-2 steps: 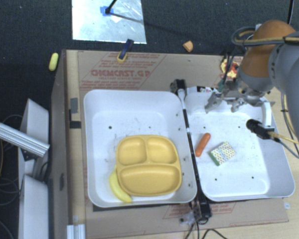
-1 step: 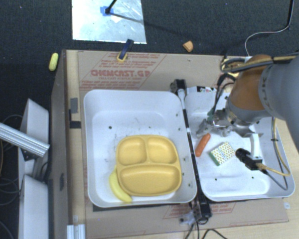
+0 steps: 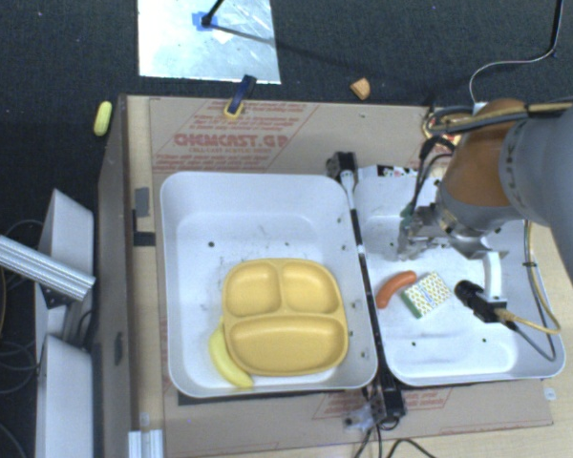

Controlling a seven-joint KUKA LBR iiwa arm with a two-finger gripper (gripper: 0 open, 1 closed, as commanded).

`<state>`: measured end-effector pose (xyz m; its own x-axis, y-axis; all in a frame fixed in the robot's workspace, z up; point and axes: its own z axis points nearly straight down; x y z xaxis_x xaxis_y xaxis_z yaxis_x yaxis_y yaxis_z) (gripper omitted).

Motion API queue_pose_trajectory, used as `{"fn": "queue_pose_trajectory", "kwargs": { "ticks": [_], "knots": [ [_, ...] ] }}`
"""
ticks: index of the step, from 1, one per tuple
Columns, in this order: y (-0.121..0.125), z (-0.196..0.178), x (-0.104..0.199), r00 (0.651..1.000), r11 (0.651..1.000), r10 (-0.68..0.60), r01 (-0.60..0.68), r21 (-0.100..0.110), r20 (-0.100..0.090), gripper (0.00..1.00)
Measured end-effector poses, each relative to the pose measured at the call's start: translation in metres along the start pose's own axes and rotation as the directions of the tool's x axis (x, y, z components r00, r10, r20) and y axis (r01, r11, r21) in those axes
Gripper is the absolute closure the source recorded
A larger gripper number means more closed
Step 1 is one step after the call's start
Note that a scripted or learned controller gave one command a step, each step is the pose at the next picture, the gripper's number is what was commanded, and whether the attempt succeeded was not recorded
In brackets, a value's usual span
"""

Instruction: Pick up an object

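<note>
- A brown cardboard sheet (image 3: 296,120) under both bins carries red print reading "CHEMCAST GP"; the smaller lines beneath it are too fine to read.
- The left white bin (image 3: 196,222) holds a yellow plastic plate with three compartments (image 3: 285,315), and a yellow banana (image 3: 225,361) lies against the plate's lower left edge.
- The right white bin (image 3: 458,356) holds an orange sausage-shaped piece (image 3: 395,287). Just beside it, to its right, lies a small block with a green-and-white chequered face (image 3: 426,295).
- Off the bench, a silvery sheet (image 3: 208,27) lies on the dark floor, with a small yellow piece (image 3: 102,117) and a small tan piece (image 3: 361,88) also on the floor.
- A blue-and-yellow clip (image 3: 239,96) sits at the cardboard's top edge.
- The grey arm (image 3: 544,165) reaches in from the right, its orange band above the wrist, bending down into the right bin.
- The metal gripper (image 3: 413,239) hangs over the right bin's upper half, just above the orange piece and the block, and whether it is apart or together cannot be told.
</note>
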<state>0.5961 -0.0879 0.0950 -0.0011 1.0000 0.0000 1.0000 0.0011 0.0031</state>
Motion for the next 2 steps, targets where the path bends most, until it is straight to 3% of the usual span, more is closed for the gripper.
{"fn": "queue_pose_trajectory", "kwargs": {
  "ticks": [1,2],
  "knots": [
    [0.000,0.000,0.000,1.000,1.000,0.000,0.000,0.000,0.000,0.00],
    [-0.031,0.011,-0.003,1.000,1.000,0.000,0.000,0.003,0.000,0.00]
  ]
}}
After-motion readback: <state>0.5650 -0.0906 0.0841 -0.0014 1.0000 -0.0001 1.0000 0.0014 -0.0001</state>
